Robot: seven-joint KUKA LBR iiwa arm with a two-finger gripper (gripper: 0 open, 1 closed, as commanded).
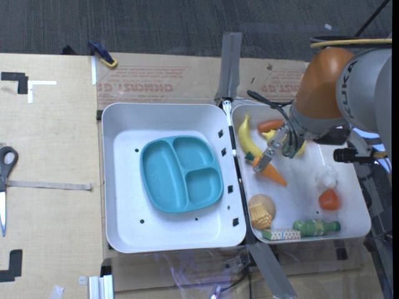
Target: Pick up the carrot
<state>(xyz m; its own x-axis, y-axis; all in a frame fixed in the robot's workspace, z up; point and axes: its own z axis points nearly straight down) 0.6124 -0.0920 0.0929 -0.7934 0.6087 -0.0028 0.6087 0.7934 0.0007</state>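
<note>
1 arm here, so no choice of reach. Carrot [272, 172] is in the right bin [349, 226], near its left wall, beside the banana [248, 139]. Gripper [264, 162] sits right on top of it, at the upper-left end. Carrot's long axis runs upper-left to lower-right, tip pointing lower-right. Can't tell what state the gripper's in from this angle, honestly.

Red print runs along the cardboard strip [156, 83] behind the bins, upside down from this camera; it cannot be read with certainty. The label on the green bottle [317, 227] is too small to read.
</note>
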